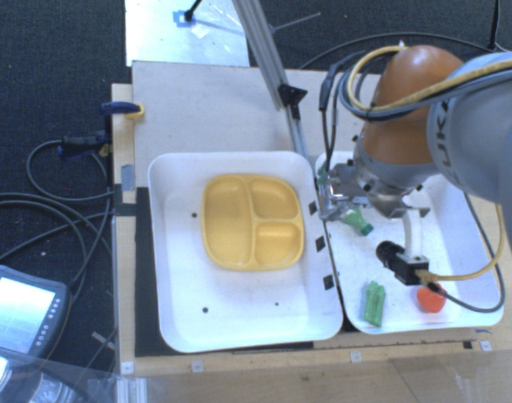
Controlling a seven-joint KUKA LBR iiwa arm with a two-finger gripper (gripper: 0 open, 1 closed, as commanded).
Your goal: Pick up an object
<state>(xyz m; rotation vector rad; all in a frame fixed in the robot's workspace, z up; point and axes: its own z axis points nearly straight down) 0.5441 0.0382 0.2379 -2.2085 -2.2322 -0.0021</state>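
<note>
My gripper point(328, 201) hangs low over the left side of the right bin point(467, 225), close to the wall it shares with the left bin. A small green piece point(356, 221) lies just right of the gripper, partly under the wrist. Whether it touches the gripper is unclear. Farther toward the front, a green ridged block point(373, 302) lies on the bin floor. An orange-red ball point(431, 299) rests near the front right corner. The arm's orange band and grey body hide the back of the right bin.
A yellow divided plate point(253, 222) lies in the middle of the left bin point(176, 309). A slanted metal pole point(264, 44) crosses above the bench at the back. Cables and a handheld pendant point(17, 309) lie on the floor at the left.
</note>
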